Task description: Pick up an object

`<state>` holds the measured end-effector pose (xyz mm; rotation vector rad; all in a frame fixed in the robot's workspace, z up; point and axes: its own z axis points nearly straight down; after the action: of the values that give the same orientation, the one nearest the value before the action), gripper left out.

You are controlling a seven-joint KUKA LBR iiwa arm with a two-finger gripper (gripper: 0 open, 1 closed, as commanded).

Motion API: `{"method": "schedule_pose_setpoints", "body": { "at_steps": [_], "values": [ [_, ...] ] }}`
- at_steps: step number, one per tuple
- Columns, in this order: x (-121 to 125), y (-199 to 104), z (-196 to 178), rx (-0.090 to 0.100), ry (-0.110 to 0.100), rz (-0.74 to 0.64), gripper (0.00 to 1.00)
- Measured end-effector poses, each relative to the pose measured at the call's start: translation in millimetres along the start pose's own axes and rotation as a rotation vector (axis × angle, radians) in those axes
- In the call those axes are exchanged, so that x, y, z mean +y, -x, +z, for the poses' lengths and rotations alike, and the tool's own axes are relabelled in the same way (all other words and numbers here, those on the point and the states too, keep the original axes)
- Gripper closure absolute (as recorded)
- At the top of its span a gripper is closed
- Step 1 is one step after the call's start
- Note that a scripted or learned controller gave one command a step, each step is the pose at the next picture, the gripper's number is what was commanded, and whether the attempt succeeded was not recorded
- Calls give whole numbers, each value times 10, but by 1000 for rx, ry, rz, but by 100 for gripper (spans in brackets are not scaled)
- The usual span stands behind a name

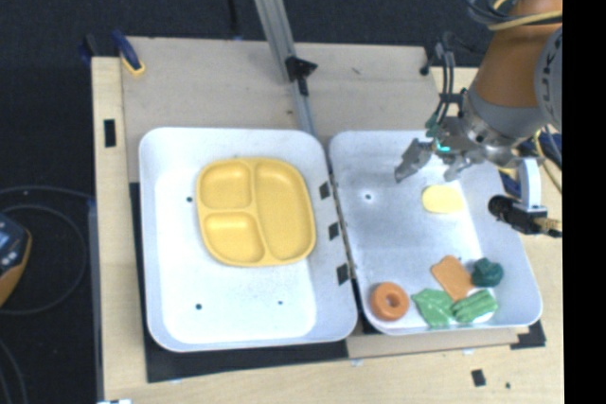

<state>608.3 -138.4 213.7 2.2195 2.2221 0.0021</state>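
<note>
My gripper [435, 167] hangs over the upper part of the right bin [379, 232], its two fingers spread open with nothing between them. Just below and to the right of it lies a pale yellow oval piece [442, 199] on the bin floor. Along the bin's front edge sit an orange ring [389, 301], an orange block [453, 276], two green pieces [454, 307] and a dark green lump [487, 273].
The left bin [170, 298] holds a yellow divided plate [256, 210]. A grey metal post [275, 24] slants up from between the bins at the back. The arm's orange band [516, 52] stands at the right edge, with cables beside it.
</note>
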Motion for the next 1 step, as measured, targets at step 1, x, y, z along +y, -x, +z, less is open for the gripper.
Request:
{"method": "schedule_pose_setpoints", "body": {
  "at_steps": [1],
  "values": [
    [0, 0, 0, 0, 0, 0, 0]
  ]
}}
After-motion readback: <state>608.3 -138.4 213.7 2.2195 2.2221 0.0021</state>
